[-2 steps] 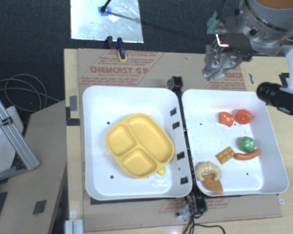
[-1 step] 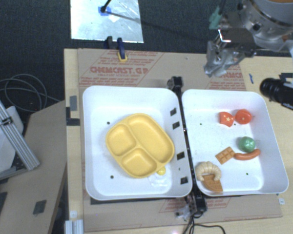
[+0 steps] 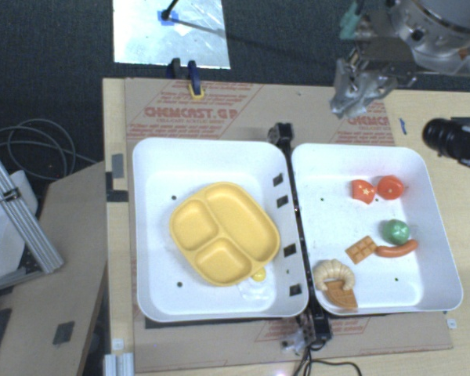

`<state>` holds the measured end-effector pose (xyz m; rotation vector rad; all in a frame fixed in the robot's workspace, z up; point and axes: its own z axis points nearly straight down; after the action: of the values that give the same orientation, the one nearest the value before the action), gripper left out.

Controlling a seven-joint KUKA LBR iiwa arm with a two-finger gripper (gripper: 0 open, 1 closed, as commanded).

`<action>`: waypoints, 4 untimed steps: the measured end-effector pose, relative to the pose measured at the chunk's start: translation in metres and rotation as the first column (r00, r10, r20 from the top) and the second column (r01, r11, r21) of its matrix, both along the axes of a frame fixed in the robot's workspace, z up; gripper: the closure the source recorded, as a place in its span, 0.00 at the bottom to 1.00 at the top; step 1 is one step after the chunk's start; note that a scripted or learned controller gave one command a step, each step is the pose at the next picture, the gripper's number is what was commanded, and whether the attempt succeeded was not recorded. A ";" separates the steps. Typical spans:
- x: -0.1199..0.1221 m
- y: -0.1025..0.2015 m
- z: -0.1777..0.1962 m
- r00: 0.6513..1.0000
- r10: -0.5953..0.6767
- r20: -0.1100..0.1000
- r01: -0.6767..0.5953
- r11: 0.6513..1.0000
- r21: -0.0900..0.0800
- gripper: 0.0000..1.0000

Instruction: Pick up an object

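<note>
I see my gripper (image 3: 359, 92) at one o'clock, beyond the right bin's (image 3: 423, 288) far rim; its opening I cannot tell.

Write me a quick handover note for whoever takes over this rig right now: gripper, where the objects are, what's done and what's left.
Gripper: raised above the bench behind the right bin, nothing between its fingers; open or shut cannot be told.
Left bin: yellow divided tray.
Right bin: two red pieces at the back, green ball touching an orange sausage shape, a waffle piece, a croissant with a brown wedge at the front.
Done: nothing picked yet.
Left: descend into a bin, grasp one object, lift it.
</note>
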<state>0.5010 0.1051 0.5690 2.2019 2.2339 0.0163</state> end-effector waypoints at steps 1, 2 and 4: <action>0.000 0.000 0.011 1.000 0.004 0.002 -0.004 1.000 0.001 1.00; 0.001 0.000 0.022 1.000 0.008 0.005 -0.008 1.000 0.001 1.00; 0.001 0.000 0.034 1.000 0.011 0.008 -0.011 1.000 0.002 1.00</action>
<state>0.5018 0.1049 0.6025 2.1865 2.2429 0.0270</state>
